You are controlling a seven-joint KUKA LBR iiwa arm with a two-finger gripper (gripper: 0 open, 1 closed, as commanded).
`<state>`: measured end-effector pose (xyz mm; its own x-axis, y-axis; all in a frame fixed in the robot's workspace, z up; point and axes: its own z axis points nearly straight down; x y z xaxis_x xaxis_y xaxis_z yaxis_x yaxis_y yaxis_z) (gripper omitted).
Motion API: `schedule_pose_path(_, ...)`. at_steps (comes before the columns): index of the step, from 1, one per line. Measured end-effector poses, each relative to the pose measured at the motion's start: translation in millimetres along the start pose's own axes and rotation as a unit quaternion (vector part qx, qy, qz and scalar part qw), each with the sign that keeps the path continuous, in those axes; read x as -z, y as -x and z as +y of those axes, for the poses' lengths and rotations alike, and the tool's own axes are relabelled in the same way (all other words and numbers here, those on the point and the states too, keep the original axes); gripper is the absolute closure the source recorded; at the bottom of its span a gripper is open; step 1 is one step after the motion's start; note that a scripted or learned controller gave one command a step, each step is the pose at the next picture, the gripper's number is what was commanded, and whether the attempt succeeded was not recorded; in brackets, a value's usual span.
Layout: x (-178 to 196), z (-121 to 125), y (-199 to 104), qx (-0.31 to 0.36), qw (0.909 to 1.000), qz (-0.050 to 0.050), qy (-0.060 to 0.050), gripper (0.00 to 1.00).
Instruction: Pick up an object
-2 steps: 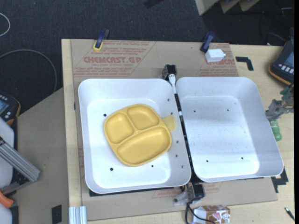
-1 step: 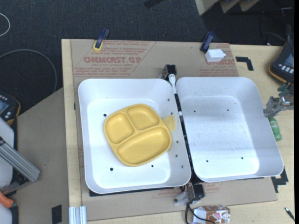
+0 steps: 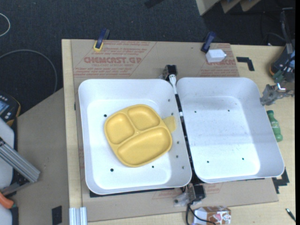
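Camera view puts my gripper (image 3: pixel 276 90) at the far right edge, just outside the right white plastic bin (image 3: pixel 253 93); I cannot tell whether it is released or clenched, and I see nothing held in it. A small green object (image 3: pixel 275 124) lies just below it on the bench. Well off to the gripper's left, across the right bin, the yellow three-compartment plastic plate (image 3: pixel 138 135) lies flat in the left white bin (image 3: pixel 89 97), long axis slanting. Bare floor rings it, so I judge the approach open.
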<state>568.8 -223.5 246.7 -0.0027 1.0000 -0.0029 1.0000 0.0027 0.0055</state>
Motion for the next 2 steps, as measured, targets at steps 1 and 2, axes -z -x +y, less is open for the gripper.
schedule_pose_path(1,15.6,-12.8,0.5,-0.001,1.0,0.0,0.0,1.0)
schedule_pose_path(2,40.9,28.6,0.2,0.0,1.0,0.0,0.001,1.0)
